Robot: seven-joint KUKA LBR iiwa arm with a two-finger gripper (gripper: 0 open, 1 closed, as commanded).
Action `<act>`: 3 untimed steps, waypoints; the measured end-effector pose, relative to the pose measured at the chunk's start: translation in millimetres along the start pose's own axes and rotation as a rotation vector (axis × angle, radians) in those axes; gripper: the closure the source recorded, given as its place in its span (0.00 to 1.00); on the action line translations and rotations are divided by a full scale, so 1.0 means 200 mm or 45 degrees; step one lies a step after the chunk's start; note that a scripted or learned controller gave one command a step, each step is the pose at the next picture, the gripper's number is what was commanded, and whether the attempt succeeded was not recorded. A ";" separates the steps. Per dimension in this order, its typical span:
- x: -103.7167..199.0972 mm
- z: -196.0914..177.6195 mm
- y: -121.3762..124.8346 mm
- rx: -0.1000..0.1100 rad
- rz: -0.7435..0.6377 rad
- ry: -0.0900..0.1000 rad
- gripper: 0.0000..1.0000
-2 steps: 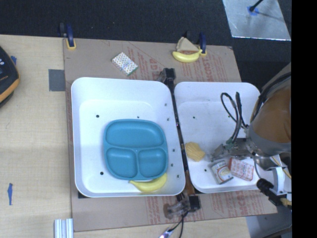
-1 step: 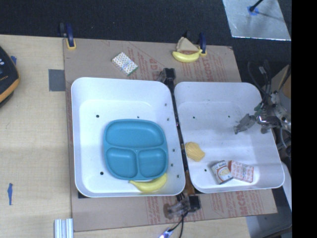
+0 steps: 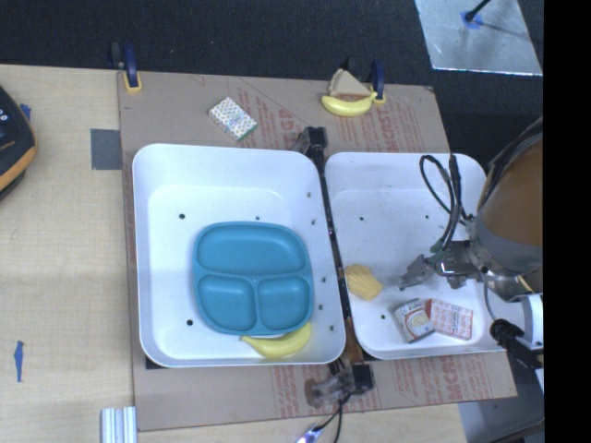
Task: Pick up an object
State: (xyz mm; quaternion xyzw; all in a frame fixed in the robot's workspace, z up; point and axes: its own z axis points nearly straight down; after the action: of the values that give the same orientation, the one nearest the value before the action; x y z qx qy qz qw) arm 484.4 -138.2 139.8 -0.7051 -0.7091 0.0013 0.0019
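Gripper [image 3: 417, 275]: hovering low in right bin [image 3: 388, 178], fingers slightly apart, nothing between them. Just below it, small carton [image 3: 415, 320] and flat packet [image 3: 452, 320], side by side (touching). To its left, yellow lump [image 3: 362, 282] near the bin's wall. Farther left, left bin [image 3: 157, 187]: blue divided plate [image 3: 251, 276], banana [image 3: 280, 342] at its lower edge.

Two white bins [image 3: 148, 247] on brown cardboard [image 3: 277, 118]. Blue divided plate [image 3: 251, 278], yellow banana [image 3: 280, 342] beside it. Pale yellow lump [image 3: 362, 282], red-and-white packets [image 3: 436, 320]. Another yellow banana [image 3: 346, 105] up top, and a speckled white packet [image 3: 232, 117].
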 end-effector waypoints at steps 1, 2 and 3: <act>0.00 -0.31 0.55 -0.005 0.002 -0.002 0.00; 0.01 -0.20 0.13 0.000 0.002 -0.001 0.00; 0.12 -0.09 -0.04 -0.001 0.002 -0.001 0.00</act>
State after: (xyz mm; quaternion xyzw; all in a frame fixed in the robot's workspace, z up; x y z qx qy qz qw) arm 475.5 -113.7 157.6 -0.7057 -0.7085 0.0013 0.0014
